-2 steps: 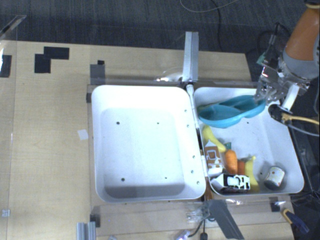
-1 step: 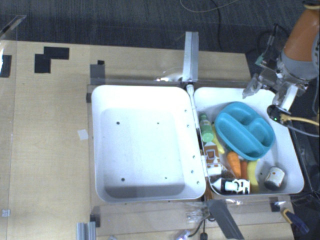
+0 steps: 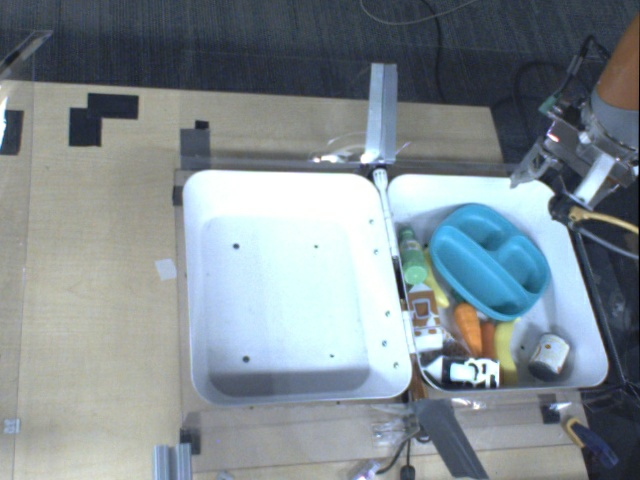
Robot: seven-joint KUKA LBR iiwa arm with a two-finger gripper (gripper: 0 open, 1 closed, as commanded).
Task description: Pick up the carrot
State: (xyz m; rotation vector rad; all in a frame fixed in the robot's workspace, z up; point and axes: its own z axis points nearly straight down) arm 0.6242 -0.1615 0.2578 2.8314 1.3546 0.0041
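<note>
The carrot [image 3: 467,326] is seen in the right bin [image 3: 575,268], toward that bin's near edge, lying approx. end-on to the camera. Its far end is tucked under the rim of a blue divided dish [image 3: 490,256], which is tilted and takes up the middle of the bin; only the orange near half is exposed. A yellow item [image 3: 506,346] is pressed against the carrot's right side, w/ its upper part also covered by the dish. A green bottle [image 3: 409,253] is lodged along the bin's left wall, and below it a brown-and-white packet [image 3: 424,310] is partly buried; its print can't be read. At the near edge a black-and-white object [image 3: 470,372] lies across the clutter, shape unclear. A grey roundish piece [image 3: 548,354] sits toward the near right corner, apart from the carrot.

The left bin [image 3: 290,288] is shown beside it, the two rims touching along the centre divider.

The tool [image 3: 580,168] is located above the right bin's far right corner, well apart from the carrot. It is cut off by the frame edge and blurred w/ cabling, so whether it is open or closed can't be told; nothing is seen gripped.
</note>
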